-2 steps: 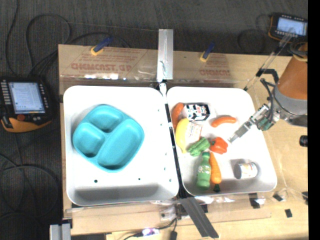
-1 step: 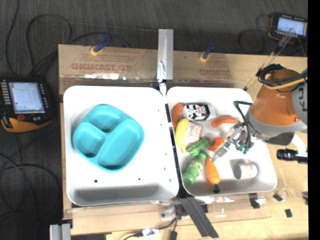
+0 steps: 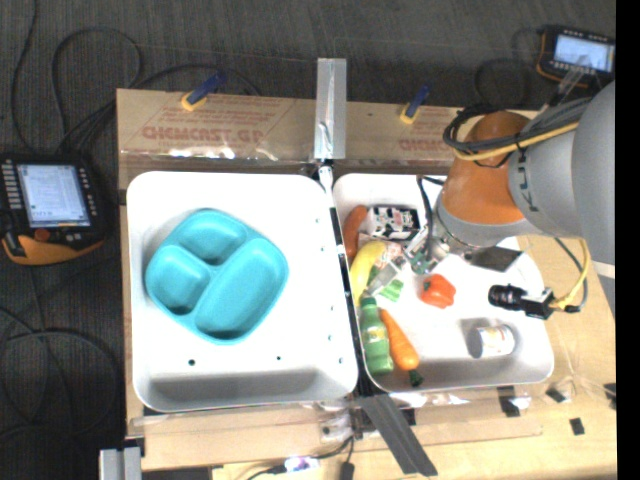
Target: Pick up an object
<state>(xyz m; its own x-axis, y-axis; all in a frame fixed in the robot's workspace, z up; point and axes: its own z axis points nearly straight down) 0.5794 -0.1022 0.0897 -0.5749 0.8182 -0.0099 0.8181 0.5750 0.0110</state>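
Left bin (image 3: 150, 368): teal tray (image 3: 217, 272). Right bin (image 3: 520, 363): banana (image 3: 363, 266), green bottle (image 3: 375, 336), carrot (image 3: 400, 340), red pepper (image 3: 437, 290). My gripper (image 3: 415, 256) low near banana, jaw state unclear. Step: descending to grasp. Next: close, lift, verify.

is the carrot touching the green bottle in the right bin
Touching. The camera view shows the carrot lying against the green bottle with no white bin floor between them.

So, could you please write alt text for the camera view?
A grey arm's claw reaches into the right white bin among toy food, near a small orange pepper, carrot and yellow banana. The left white bin holds a turquoise divided plate.
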